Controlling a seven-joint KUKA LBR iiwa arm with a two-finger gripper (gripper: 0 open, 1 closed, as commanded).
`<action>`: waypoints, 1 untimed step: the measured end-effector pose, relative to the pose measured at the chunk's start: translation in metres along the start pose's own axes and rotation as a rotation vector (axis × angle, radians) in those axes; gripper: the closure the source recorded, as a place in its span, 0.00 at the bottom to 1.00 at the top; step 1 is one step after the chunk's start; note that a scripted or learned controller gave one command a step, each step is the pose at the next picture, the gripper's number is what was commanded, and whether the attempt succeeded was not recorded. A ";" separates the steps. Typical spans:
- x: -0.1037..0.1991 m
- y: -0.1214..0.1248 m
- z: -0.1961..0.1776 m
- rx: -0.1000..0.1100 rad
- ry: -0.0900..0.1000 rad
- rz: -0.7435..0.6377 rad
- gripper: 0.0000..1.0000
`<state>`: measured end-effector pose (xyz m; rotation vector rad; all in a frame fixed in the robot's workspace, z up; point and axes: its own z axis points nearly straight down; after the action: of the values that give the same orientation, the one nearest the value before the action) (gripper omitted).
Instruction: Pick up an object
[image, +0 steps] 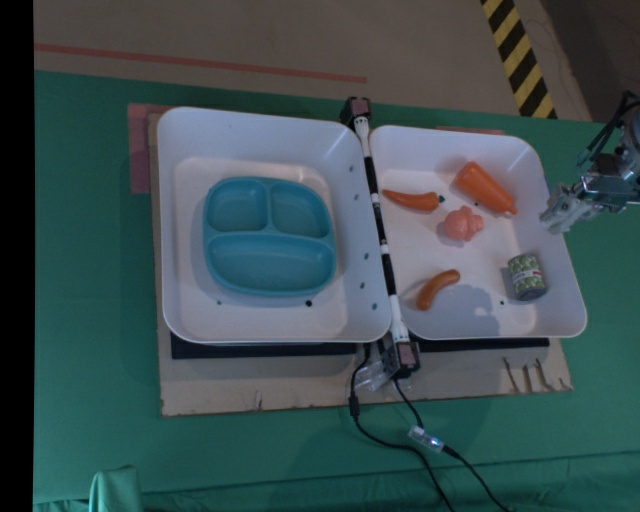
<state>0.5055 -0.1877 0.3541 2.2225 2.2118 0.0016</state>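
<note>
The right bin (560, 300) holds an orange carrot (485, 188), a thin orange chili pepper (412, 200), a pink lumpy toy (460, 225), an orange sausage (438, 289) and a small can (525, 277) with a green label. My gripper (557, 216) hangs at the right bin's right rim, above and to the right of the can and right of the carrot. Nothing shows between its fingers.
The left bin (180, 300) holds a teal divided plate (268, 236). A black-and-white bar (380, 225) runs between the bins. A cable (400, 425) trails over the green bench at the front. Brown cardboard (250, 395) lies under both bins.
</note>
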 end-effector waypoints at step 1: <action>0.000 0.060 0.023 -0.001 -0.001 -0.001 1.00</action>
<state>0.5654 -0.1876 0.3314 2.2200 2.2121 0.0020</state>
